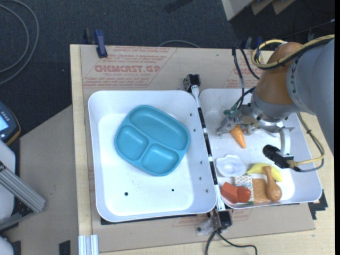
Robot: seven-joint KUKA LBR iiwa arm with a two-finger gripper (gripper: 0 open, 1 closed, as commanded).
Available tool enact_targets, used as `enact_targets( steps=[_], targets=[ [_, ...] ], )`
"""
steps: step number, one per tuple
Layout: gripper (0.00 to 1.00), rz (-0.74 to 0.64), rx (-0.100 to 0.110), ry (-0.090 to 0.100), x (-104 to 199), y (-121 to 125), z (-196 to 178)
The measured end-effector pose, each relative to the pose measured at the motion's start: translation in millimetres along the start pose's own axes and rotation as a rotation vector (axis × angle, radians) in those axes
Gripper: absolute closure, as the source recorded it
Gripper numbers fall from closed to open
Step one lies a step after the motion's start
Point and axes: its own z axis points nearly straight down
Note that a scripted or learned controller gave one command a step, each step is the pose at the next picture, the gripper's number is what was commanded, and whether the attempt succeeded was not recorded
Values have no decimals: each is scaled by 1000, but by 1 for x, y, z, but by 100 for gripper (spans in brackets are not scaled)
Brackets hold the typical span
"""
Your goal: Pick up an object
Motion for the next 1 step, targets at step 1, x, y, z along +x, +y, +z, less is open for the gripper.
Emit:
enact_targets(
  steps=[1],
  targets=[
    [100, 2, 0, 1, 0, -1, -11]
  ],
)
